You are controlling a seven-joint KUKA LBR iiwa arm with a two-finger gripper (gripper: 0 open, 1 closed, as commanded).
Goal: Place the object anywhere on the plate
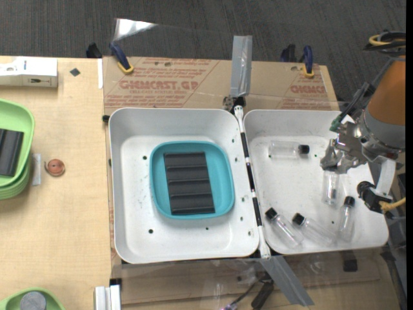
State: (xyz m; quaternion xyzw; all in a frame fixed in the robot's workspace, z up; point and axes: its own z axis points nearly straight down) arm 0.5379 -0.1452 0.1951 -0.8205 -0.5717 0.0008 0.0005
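The claw [337, 157] hangs over the right bin [284, 124] near its right wall, its grip state impossible to tell. Clear black-capped vials [287, 150] lie scattered across that bin. The teal plate [158, 173] sits centred in the left bin [129, 141], white floor open around it.

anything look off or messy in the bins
Nothing is spilled or damaged. The clear vials lie on their sides at mixed angles across the right bin. The teal plate sits square in the left bin.
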